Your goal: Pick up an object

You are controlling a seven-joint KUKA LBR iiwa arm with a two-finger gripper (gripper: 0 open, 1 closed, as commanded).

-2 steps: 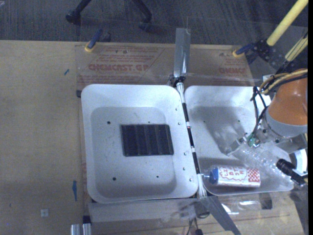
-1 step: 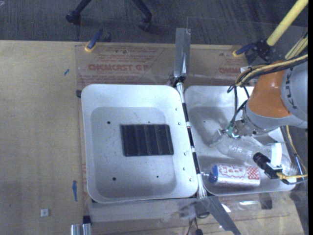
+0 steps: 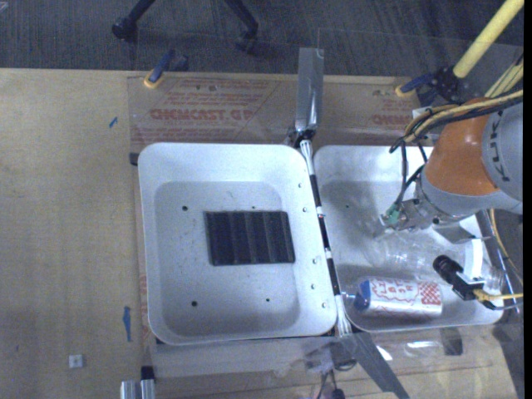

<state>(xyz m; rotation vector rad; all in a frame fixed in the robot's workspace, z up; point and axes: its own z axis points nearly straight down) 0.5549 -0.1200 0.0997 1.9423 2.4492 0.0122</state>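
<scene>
Gripper: the gripper [image 3: 397, 219] hangs over the middle of the right bin [image 3: 349, 163], near its floor; whether it is wide or narrow cannot be told, and nothing can be seen held in it.
Arm: the grey arm [image 3: 465, 160] with its orange band comes in from the right, over the right bin's far right corner.
Under the gripper: a pale glinting patch [image 3: 401, 248] on the bin floor; what it is cannot be told.
Tube: the tube [image 3: 401, 297] lies flat along the near wall of the right bin, well apart from the gripper. Its body is white with a red pattern and it has a blue cap at its left end.
Left bin: the left bin [image 3: 166, 223] is white and shallow with rounded corners, and touches the right bin along their shared edge.
Ribbed panel: a dark rectangular ribbed panel [image 3: 249, 238] lies flat in the middle of the left bin's floor, its ribs running front to back.
Divider: a metal bar [image 3: 309, 90] runs from the far end of the seam between the bins.
Sheet: a clear sheet [image 3: 208, 113] with red lettering lies beyond the bins, with a blue-handled clamp [image 3: 162, 66] at its far left corner and another clamp [image 3: 424, 83] at the far right.
Bench: the bench [image 3: 58, 223] is pale wood, with small blue marks [image 3: 126, 322] on it left of the bins.
Room: a dark carpet floor [image 3: 374, 7] lies beyond the bench, with a black castor base [image 3: 187, 7] on it and a yellow pole [image 3: 495, 25] slanting in at top right.
</scene>
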